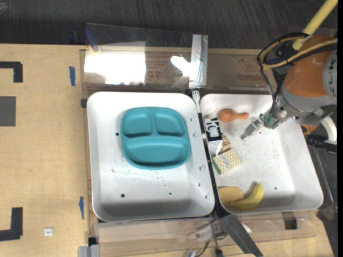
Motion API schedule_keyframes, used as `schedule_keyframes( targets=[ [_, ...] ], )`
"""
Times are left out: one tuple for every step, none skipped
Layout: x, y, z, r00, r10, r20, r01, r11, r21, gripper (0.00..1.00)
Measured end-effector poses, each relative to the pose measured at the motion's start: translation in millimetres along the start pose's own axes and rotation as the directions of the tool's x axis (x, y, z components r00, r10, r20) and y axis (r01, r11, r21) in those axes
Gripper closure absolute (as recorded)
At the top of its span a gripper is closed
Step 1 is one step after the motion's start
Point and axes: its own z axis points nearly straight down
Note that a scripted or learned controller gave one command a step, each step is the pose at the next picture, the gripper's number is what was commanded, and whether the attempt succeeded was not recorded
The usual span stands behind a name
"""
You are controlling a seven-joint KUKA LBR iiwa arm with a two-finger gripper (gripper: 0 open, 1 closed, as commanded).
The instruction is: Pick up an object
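Note:
My gripper (252, 129) hangs over the upper middle of the right bin (300, 159), pointing down and to the left. Just to its left lies a small orange pear-shaped object (232, 115), apart from the gripper. Lower in the bin, a tan patterned sponge with a green edge (227, 160) rests near the left wall. A yellow banana (244, 195) lies against the bin's front wall. A black-and-white piece (213, 128) sits by the divider. I see nothing held by the gripper.
The left bin (102, 159) holds a teal divided plate (155, 137). A clear plastic sheet (144, 60) stands behind the bins. The arm's orange band (305, 79) and cables (278, 55) hang over the right bin's back right corner.

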Motion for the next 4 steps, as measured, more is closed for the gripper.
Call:
schedule_keyframes(
  targets=[
    [59.1, 6.1, 20.1, 0.997, -0.075, 0.005, 0.075, 0.997, -0.009, 0.0],
    [47.0, 16.5, 30.8, 0.993, 0.115, 0.0, -0.115, 0.993, -0.009, 0.0],
    [72.9, 42.7, -63.3, 0.992, -0.124, 0.001, 0.124, 0.992, -0.003, 0.0],
    [16.9, 61.2, 1.5, 0.99, -0.142, 0.015, 0.142, 0.99, -0.007, 0.0]
  ],
)
